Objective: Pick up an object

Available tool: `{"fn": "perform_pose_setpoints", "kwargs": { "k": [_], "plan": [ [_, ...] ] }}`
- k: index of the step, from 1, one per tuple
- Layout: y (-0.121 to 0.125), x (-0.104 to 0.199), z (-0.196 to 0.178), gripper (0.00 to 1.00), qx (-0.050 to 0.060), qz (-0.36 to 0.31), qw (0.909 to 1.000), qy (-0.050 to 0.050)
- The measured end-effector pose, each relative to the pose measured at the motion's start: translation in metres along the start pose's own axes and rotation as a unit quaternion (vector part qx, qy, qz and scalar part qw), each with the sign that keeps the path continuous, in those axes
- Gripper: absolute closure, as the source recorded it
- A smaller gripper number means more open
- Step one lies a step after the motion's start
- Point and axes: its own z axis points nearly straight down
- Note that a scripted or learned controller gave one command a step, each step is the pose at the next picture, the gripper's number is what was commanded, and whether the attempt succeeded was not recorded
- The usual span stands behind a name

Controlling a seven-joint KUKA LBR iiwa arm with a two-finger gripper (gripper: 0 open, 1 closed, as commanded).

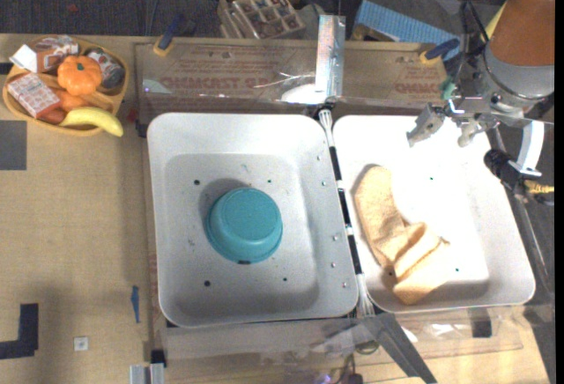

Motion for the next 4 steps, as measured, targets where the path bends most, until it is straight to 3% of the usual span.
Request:
{"fn": "perform_pose_setpoints", "kwargs": {
  "k": [1,2,3,4],
  "plan": [
    [-0.045,0.023,0.084,0.00,0.000,-0.041,0.9992,0.000],
    [-0.111,0.001,0.154,0.00,-0.006,-0.066,0.9978,0.000],
    [-0.111,0.001,0.154,0.00,-0.006,-0.066,0.9978,0.000],
    [-0.135,0.095,0.060,0.00,0.000,-0.081,0.9967,0.000]
  ]
}}
